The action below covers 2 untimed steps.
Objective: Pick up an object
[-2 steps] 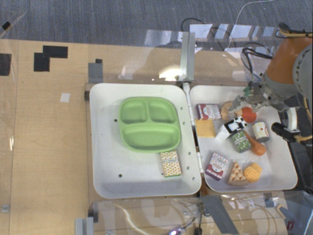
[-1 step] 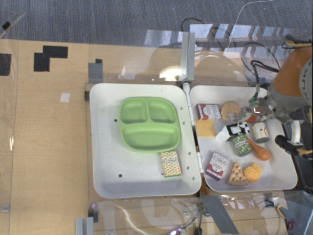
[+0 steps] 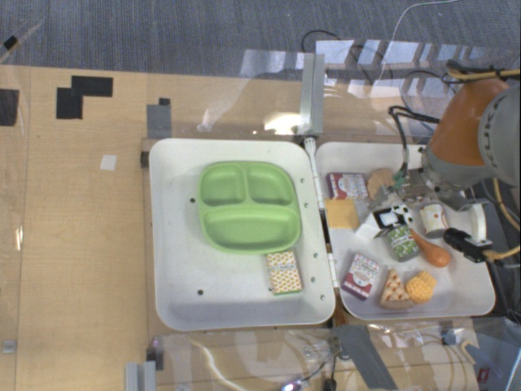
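1. Gripper sits low over the right bin, at the upper edge of the toy pile. Can't tell whether it's parted or closed: too small, and cluttered by cables and the wrist.
2. Nothing visibly held, so I'd call the pick not yet made.
3. Nearest candidates: black-and-white carton just below the tip, green can beyond it, tan round piece just to its left.
4. Further out in the same bin: yellow cheese slab, red-and-white box, red packet, pizza wedge, orange carrot, white cup.
5. To do it well: commit to one target. The pile is tight and neighbours touch, so descend straight down and centre on the carton, else it probably gets shoved aside.
6. Pose: the orange band sits at upper right, with the wrist angled down and left into the bin.
7. Left bin holds a green tray and a patterned box, both well apart from the arm.
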### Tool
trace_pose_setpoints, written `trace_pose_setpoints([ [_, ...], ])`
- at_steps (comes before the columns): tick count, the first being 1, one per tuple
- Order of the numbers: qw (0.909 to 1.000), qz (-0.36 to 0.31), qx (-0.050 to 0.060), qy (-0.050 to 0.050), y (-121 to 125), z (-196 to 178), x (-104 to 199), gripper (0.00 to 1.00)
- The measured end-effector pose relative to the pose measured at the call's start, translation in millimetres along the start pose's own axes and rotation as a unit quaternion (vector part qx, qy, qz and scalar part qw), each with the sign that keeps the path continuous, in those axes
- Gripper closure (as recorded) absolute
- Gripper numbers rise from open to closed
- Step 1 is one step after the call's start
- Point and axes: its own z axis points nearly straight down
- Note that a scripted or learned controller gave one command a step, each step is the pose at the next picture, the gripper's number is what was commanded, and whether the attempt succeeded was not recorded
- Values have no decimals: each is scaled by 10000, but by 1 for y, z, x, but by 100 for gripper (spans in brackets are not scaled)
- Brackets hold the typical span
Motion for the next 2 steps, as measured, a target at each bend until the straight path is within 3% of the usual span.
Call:
trace_pose_setpoints([
  [1,9972,749,1,2,49,2,17,0],
  [2,9975,713,-8,-5,51,-7,18,100],
])
